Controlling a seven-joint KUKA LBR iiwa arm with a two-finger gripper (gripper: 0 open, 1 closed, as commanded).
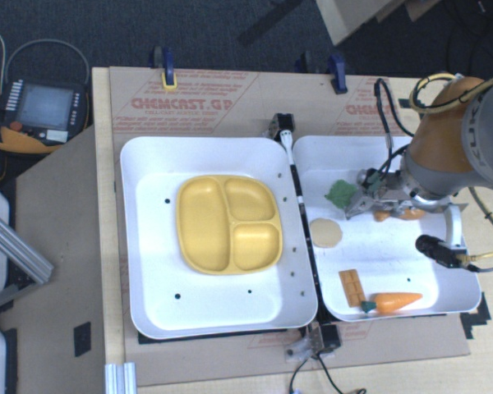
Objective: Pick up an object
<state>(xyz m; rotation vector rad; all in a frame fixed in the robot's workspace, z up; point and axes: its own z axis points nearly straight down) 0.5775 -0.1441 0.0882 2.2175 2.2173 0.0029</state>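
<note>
Low over the right bin (468, 298) sits the robot's hand (368, 197), reaching in from the right on a grey arm with an orange band (437, 134) above the wrist. Whether it is open or closed cannot be told from this overhead slanted view, and nothing can be seen gripped in it.

Two shallow white bins lie side by side on a brown bench (230, 93). The left bin (148, 286) holds a yellow divided plate (228, 222) with three compartments, lying flat near the bin's middle.

The right bin holds several small objects. A green leafy piece (342, 193) lies just beside the hand, on its left, close enough that contact cannot be ruled out. A small orange item (398, 213) lies just under the wrist, partly hidden by it. A round tan disc (326, 233) rests near the bin's left wall, below the green piece and apart from the hand. Toward the front edge of the bin, a brown rectangular bar (351, 287) lies tilted, and beside it a toy carrot (393, 302) lies on its side with its green end touching or nearly touching the bar.

A black cable end (440, 251) hangs from the arm over the bin's right part.
</note>
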